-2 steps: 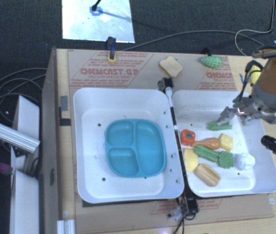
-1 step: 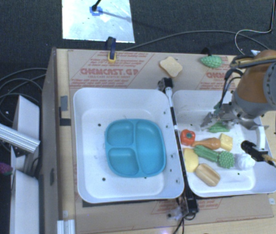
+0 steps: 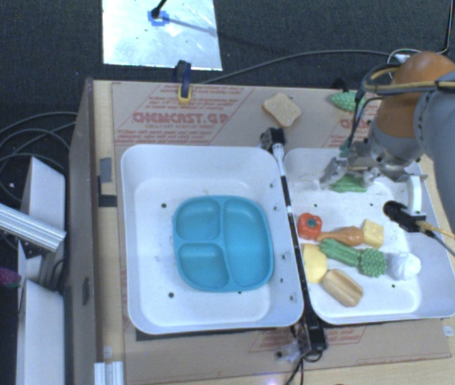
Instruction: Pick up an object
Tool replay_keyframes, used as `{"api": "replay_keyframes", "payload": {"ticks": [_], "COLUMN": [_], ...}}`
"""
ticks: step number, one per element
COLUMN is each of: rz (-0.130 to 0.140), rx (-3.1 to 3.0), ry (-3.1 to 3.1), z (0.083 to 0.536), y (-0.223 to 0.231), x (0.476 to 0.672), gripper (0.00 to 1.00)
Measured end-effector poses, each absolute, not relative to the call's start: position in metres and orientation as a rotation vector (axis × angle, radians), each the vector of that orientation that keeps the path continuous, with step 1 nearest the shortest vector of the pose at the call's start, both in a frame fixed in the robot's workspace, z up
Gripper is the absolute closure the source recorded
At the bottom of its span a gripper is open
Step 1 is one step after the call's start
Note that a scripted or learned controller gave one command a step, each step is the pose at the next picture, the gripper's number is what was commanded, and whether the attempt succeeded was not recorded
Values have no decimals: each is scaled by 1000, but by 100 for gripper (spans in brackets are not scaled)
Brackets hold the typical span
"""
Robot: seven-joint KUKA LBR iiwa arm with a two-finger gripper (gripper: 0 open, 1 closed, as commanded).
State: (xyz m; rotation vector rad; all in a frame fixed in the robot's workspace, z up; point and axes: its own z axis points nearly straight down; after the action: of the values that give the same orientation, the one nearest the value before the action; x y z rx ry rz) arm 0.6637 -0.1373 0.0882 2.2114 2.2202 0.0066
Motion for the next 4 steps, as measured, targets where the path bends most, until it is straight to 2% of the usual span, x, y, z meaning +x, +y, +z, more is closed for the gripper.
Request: {"api": "replay_keyframes", "payload": {"ticks": [1, 2, 3, 4], "rz": [4, 0, 3, 1], "rx": [2214, 2217, 2215, 2220], "ry": [2220, 2227, 2221, 2224], "z": [167, 84, 137, 84], "y": [-174, -141, -182, -155], "x": [670, 650, 668, 630], "gripper": [0, 0, 0, 0]}}
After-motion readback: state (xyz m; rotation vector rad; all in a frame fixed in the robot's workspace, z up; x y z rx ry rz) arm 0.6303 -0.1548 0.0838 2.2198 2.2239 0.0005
